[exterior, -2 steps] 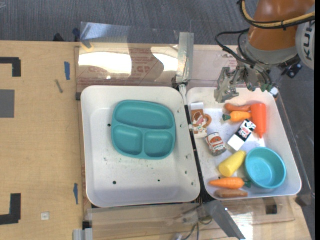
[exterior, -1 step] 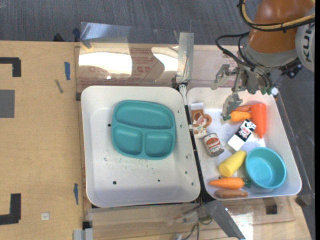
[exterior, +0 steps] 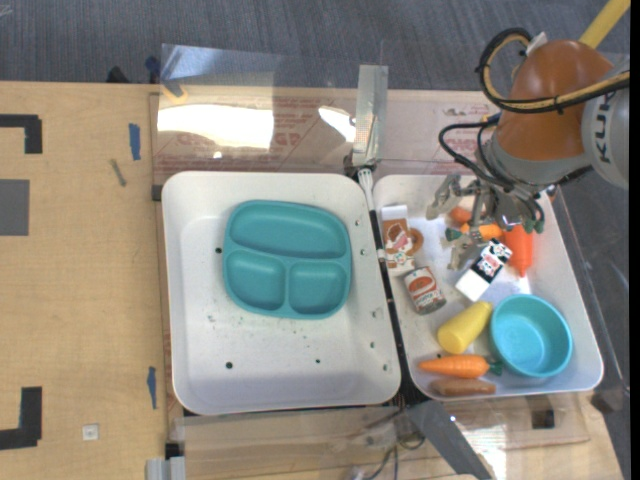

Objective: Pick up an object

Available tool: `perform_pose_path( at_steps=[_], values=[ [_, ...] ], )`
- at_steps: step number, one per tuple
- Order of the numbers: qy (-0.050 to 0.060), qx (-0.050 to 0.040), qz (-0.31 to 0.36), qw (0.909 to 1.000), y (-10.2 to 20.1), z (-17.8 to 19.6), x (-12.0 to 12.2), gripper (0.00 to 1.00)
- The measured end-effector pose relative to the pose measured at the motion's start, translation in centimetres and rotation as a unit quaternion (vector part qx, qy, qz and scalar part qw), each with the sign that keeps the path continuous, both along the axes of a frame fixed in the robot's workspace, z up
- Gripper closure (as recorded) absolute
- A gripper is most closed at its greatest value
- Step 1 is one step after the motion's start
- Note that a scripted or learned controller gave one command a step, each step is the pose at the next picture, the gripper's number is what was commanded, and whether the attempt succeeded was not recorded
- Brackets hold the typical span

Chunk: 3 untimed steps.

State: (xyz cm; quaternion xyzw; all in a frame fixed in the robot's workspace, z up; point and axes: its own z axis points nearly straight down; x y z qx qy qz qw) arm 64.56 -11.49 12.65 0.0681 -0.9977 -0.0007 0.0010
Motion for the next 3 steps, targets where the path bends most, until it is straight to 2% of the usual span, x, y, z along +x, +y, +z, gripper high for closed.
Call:
perform_pose_path(
  at_steps=[1, 2, 3],
  values=[
    [-0.006, -0.0004, -0.076, 0.9971, -4.7, -3.8, -5.4, 0.00],
    [-0.006, -0.0006, -0.110, 0.9939, -4.2, -3.7, -8.9, 0.00],
    [-0.007, -0.0010, -0.139, 0.9903, -2.8, -3.7, -5.8, 0.00]
  ],
)
